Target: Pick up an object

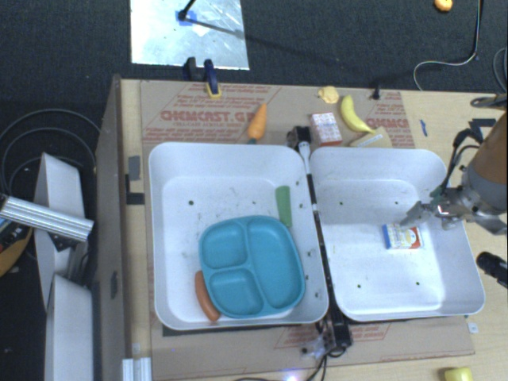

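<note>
A small white box point(402, 237) with blue and red print lies flat in the right bin point(373, 292), toward its right side. My gripper point(426, 217) reaches in from the right and hovers just above the box's upper right corner. It is open, one finger point(412, 213) points left over the box, and nothing sits between the fingers. In the left bin point(178, 213) there is a blue divided plate point(251, 266), a green stick point(283, 205) beside its upper right, and an orange sausage-shaped piece point(205, 295) at its lower left.
Behind the bins, on the cardboard, lie a carrot point(256, 122), a small box point(325, 128), a banana point(352, 115) and a yellow lump point(328, 94). A black clip point(302, 138) sits at the bins' shared rim. Cables hang at the right.
</note>
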You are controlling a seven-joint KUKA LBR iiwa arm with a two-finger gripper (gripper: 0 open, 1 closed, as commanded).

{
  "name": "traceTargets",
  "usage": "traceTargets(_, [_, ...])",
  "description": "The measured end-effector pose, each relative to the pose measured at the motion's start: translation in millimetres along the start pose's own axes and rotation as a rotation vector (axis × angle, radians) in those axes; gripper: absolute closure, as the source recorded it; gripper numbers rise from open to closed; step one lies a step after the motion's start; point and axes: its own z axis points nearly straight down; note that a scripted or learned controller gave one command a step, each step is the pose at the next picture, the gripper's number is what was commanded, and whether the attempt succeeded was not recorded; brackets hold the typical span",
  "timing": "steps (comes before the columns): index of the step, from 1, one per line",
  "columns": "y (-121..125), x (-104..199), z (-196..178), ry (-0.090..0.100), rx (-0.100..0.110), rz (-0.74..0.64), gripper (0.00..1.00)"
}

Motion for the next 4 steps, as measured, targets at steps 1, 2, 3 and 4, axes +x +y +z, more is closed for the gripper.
traceTargets(1, [59,2,62,0.001,0.001,-0.007,0.0])
traceTargets(2, [113,1,58,0.0,-0.004,-0.006,0.0])
traceTargets(3, [78,0,59,0.001,0.005,0.0,0.0])
traceTargets(4, [129,2,58,0.005,0.01,-0.004,0.0])
